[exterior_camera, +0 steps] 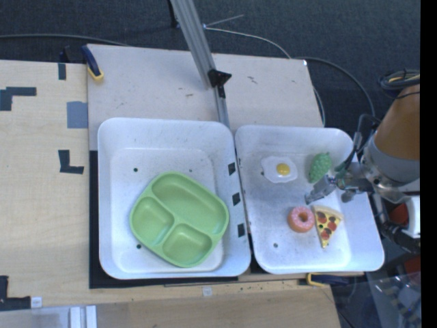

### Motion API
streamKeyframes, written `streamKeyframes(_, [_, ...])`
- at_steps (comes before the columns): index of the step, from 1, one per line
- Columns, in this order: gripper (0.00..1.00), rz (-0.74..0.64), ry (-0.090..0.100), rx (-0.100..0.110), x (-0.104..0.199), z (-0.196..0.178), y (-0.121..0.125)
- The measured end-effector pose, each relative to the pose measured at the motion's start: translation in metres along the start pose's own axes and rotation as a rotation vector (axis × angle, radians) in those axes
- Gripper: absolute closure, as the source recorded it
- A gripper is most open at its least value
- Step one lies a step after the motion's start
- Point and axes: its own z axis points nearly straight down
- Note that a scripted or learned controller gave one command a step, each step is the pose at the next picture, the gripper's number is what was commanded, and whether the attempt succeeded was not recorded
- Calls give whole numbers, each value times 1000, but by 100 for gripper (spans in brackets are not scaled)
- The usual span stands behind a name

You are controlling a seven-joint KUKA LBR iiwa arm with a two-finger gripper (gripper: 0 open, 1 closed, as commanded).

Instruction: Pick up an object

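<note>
Right bin [362, 251], near corner: pizza slice [326, 225], toy, tip pointing toward the near edge, crust end up toward the gripper; lies flat on the bin floor

Just left of it: doughnut [300, 219], pink icing, flat, almost touching the pizza slice's crust corner

Above both: gripper [321, 191], metal fingers reaching leftward and slightly down over the bin floor, tips just above the doughnut and pizza slice and just below the green piece; nothing seen between the fingers; whether they stand apart or together cannot be told at this sharpness

Arm [399, 139]: enters from the right edge over the right bin's right wall; orange band uppermost, grey wrist section below it, wrist bent so the tool points left across the bin at a low slant

Right bin, farther half: fried egg [280, 169], white with yellow yolk, flat, left of centre; green lumpy toy [319, 166], likely broccoli or similar, just right of the egg and near the gripper's upper side

Left bin [113, 142]: green divided plate [179, 219], three compartments, resting tilted-square on the bin floor, toward the near right part

Beyond the bins: grey metal rail [198, 36] running up and away from the seam between them; blue-and-yellow clamp [92, 63] at the board's far left corner
</note>
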Motion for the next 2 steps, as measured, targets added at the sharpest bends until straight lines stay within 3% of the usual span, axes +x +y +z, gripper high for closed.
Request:
streamKeyframes(1, [0,0,0,0,0,0,0])
streamKeyframes(2, [0,1,0,6,2,64,-3])
